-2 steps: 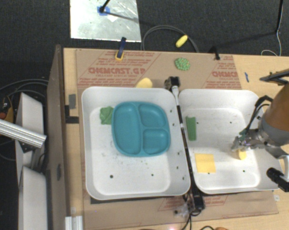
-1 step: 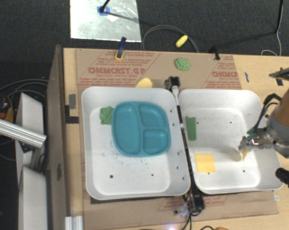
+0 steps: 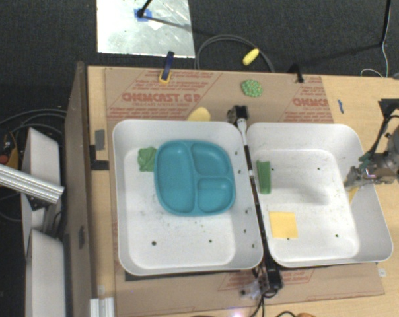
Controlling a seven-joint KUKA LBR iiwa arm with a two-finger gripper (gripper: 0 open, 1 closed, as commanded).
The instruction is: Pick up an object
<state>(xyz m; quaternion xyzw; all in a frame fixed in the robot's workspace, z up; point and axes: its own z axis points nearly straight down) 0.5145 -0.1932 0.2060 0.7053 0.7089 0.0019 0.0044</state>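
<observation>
A blue divided plate (image 3: 194, 177) lies in the left bin (image 3: 137, 243), with a small green piece (image 3: 146, 158) tucked at its left edge. In the right bin (image 3: 358, 243) a green block (image 3: 263, 176) lies along the left wall and a flat yellow square (image 3: 283, 224) lies near the front. My gripper (image 3: 359, 174) is at the right bin's right rim, low over the edge, well to the right of both pieces. Nothing shows between its fingers.
Behind the bins, on the cardboard, sit a green round thing (image 3: 252, 88), a yellow piece (image 3: 199, 115) and a yellow-and-blue clip (image 3: 166, 70). A yellow object (image 3: 251, 57) with a cable lies on the dark floor. A metal divider (image 3: 250, 177) separates the bins.
</observation>
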